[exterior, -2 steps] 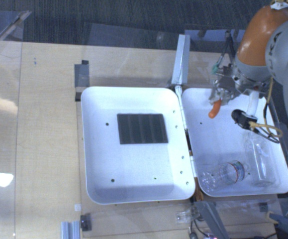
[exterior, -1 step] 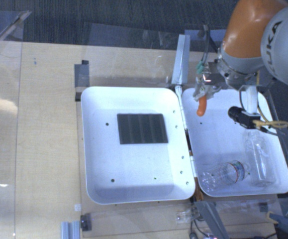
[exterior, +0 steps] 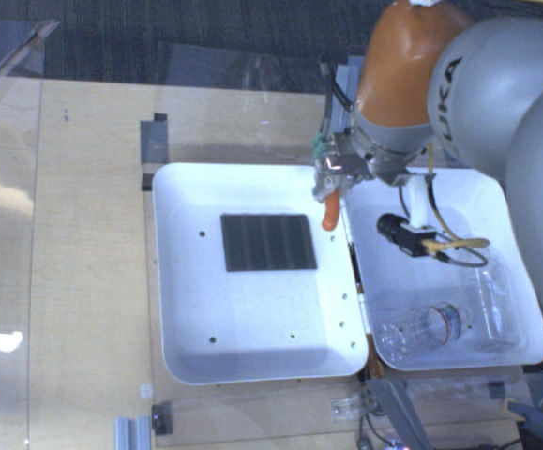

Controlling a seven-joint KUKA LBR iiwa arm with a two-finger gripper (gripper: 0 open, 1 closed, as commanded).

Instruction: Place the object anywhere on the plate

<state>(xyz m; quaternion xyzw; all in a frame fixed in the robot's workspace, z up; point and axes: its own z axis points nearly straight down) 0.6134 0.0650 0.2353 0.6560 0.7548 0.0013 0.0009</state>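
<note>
End effector [exterior: 331, 193] sits upper centre of frame, over the right rim of the left bin [exterior: 173, 279]. It is closed on the top end of a slim orange object [exterior: 330, 217], which hangs below the fingers. The dark ribbed plate [exterior: 268, 242] lies just left, mid-bin. Object looks light, stiff and smooth; an end grip may let it swing or slip, so mid-length would be steadier.

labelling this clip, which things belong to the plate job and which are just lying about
Job: orange object in the gripper; dark ribbed plate in the left bin.
Lying about: clear bottle and another clear item, both in the right bin.
</note>
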